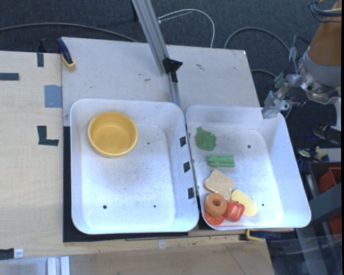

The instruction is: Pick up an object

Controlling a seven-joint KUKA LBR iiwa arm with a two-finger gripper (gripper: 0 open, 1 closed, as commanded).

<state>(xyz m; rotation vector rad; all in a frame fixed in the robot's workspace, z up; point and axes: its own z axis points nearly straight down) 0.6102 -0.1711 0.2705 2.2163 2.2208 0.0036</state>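
The pincer (271,109) is hanging over the upper right corner of the right bin (275,153), just at its rim, with nothing between its tips. Whether it is spread or pressed together cannot be told at this size.

The candidate objects are lying in the right bin. A green leafy piece (205,138) is sitting near the bin's left wall, a green bean-like piece (221,161) just below it, and a toast slice (219,183) below that. In the near left corner a doughnut (216,203), a red pepper-like piece (234,211) and a yellow piece (245,202) are crowding together, touching one another. The left bin (132,211) is holding a yellow bowl (112,133) at its far left.

Judgement: the step in hand is the approach. The two green pieces are standing apart from their neighbours and are offering the cleaner descent; the clustered three are risking a glancing contact or a double grip. The arm is needing to travel left and down into the bin, clearing the raised rim first.

The bins are resting on a white tabletop (114,67), speckled and scuffed, beside a wooden panel (17,153) marked with dark tape. A metal post (152,27) is slanting down to the seam between the bins. Cables (206,22) are trailing over dark flooring beyond.
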